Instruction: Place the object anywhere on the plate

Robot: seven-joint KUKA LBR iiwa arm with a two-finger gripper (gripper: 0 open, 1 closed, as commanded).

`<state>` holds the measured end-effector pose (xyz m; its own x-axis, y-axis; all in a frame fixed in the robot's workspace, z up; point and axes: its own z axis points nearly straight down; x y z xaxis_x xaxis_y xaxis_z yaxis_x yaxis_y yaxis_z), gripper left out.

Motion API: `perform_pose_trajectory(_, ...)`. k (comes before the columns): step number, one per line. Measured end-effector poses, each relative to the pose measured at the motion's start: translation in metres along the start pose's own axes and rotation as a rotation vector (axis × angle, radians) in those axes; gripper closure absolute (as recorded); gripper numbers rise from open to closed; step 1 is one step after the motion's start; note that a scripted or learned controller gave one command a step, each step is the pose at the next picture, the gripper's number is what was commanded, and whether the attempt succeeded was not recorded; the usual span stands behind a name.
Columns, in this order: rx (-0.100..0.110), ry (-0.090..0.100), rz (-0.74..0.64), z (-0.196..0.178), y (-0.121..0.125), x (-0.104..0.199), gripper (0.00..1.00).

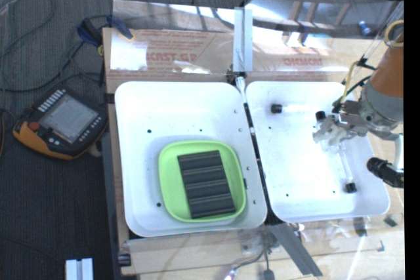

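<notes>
A dark grey ridged block [206, 183] lies flat on the green plate [169, 164], which sits in the front half of the left bin [138, 115]. My gripper [330, 132] hangs over the right bin [295, 160] near its right side, well away from the plate and the block. Nothing shows in the gripper. The grey arm with its orange band [387, 75] comes in from the right edge.
Small black items lie in the right bin at the back [275, 108] and near the front right [350, 187]. A divider [252, 141] separates the bins. A cardboard wall [177, 56] stands behind them. A teach pendant [62, 122] lies on the floor to the left.
</notes>
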<state>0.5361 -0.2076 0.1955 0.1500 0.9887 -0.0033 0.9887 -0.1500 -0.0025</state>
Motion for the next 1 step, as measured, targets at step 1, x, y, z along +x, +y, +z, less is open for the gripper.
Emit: perform_pose_trajectory(1, 0.000, 0.000, 0.000, -0.0001, 0.0001, -0.0001, 0.00)
